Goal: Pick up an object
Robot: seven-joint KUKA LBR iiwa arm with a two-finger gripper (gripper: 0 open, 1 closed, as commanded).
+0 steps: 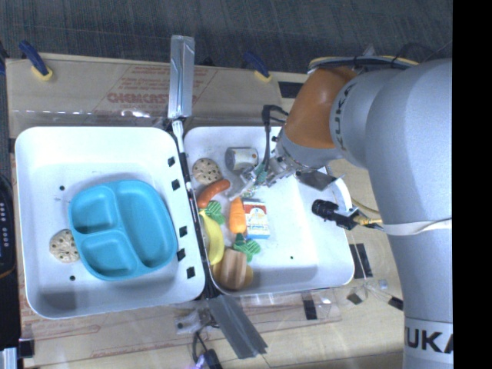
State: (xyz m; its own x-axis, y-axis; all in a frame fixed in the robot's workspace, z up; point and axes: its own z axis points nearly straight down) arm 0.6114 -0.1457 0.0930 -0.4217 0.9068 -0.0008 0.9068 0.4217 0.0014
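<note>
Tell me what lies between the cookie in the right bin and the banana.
In the camera view, the sausage lies between the cookie and the banana, slanted across the gap.

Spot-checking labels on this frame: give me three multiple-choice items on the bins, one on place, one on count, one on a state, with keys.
1. Where does the blue divided plate lie?
A. in the left bin
B. in the right bin
C. on the bench outside both bins

2. How many cookies show across both bins?
A. one
B. two
C. four

3. How does the carrot stand?
A. lifted clear of the bin
B. lying on the floor of the right bin
C. resting on the blue plate

Key:
1 A: the plate sits on the floor of the left bin.
2 B: one cookie lies beside the plate, another cookie lies in the right bin.
3 B: the carrot lies flat next to the small carton, below the tool.
</note>
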